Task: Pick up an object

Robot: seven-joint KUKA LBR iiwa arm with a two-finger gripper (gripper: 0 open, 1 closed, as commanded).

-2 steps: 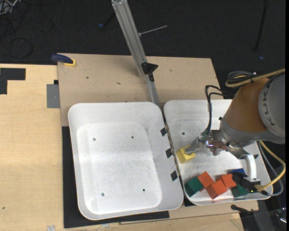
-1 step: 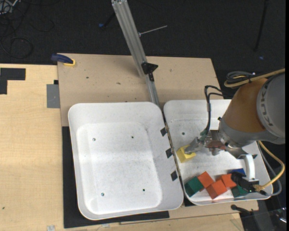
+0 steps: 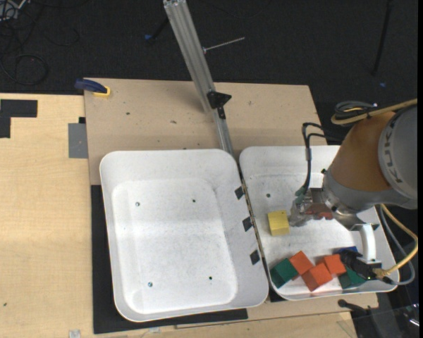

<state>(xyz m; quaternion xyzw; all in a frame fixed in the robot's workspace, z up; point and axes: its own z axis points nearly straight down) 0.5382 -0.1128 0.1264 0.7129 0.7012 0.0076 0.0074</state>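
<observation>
A yellow cube [image 3: 278, 222] lies in the right bin [image 3: 268, 166], near its left wall. My gripper [image 3: 300, 214] hangs just to the right of the cube, close to it or touching it. At the bin's front edge lie a green block [image 3: 284, 272], orange blocks [image 3: 302, 263] [image 3: 317, 277] [image 3: 333, 265], a dark green piece [image 3: 352, 280] and a blue piece [image 3: 348, 253]. The orange-banded arm [image 3: 366, 164] covers the bin's right side.
The left bin [image 3: 170, 234] sits beside the right one, with black clips [image 3: 247, 223] along the shared wall. A slanted metal rail [image 3: 195, 55] rises behind the bins. Cables [image 3: 391, 248] loop by the arm at the right.
</observation>
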